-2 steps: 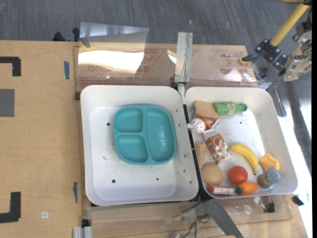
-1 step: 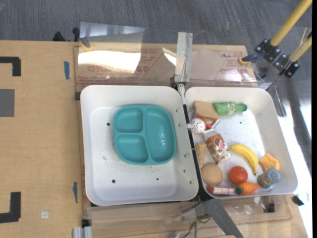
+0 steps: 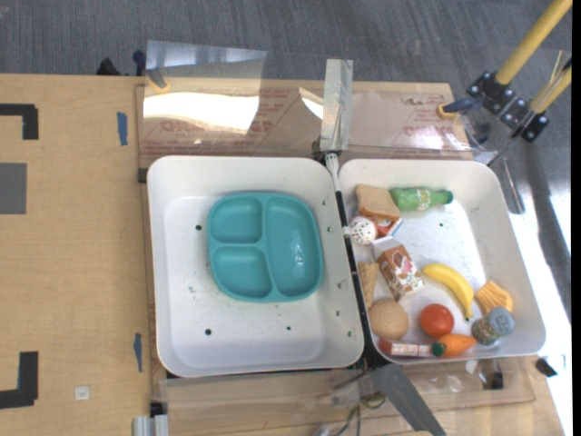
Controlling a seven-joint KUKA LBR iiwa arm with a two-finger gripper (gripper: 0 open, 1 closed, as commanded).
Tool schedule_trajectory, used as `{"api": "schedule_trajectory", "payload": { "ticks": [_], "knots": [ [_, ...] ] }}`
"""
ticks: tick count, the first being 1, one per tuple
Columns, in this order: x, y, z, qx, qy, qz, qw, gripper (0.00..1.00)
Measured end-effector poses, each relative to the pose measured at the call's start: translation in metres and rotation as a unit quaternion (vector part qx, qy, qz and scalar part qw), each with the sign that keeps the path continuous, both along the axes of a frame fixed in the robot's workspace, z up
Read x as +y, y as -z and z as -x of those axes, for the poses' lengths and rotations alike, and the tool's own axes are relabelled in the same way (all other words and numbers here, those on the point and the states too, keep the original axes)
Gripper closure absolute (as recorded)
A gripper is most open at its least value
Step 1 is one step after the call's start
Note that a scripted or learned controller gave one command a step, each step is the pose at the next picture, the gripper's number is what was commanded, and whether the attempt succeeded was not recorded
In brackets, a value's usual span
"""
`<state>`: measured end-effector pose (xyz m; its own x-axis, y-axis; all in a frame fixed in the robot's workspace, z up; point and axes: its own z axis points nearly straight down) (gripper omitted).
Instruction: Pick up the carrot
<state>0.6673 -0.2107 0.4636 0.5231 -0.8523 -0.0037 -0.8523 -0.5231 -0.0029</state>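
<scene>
The carrot (image 3: 453,344) is small and orange with a green top. It lies at the front edge of the right bin (image 3: 514,234), just below a red tomato (image 3: 437,320) and left of a grey can (image 3: 493,326).
The right bin also holds a yellow banana (image 3: 452,285), a green bottle (image 3: 419,198), a bread slice (image 3: 376,201), a brown bun (image 3: 388,319), a snack box (image 3: 399,272) and an orange wedge (image 3: 495,296). A teal divided plate (image 3: 265,246) sits in the left bin (image 3: 172,271). A yellow-legged stand (image 3: 522,53) rises at the top right.
</scene>
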Motion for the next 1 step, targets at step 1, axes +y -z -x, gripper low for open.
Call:
{"api": "schedule_trajectory", "payload": {
  "ticks": [1],
  "knots": [
    [-0.0020,-0.0226,-0.0007,-0.004,-0.198,0.0020,0.9801,1.00]
  ]
}}
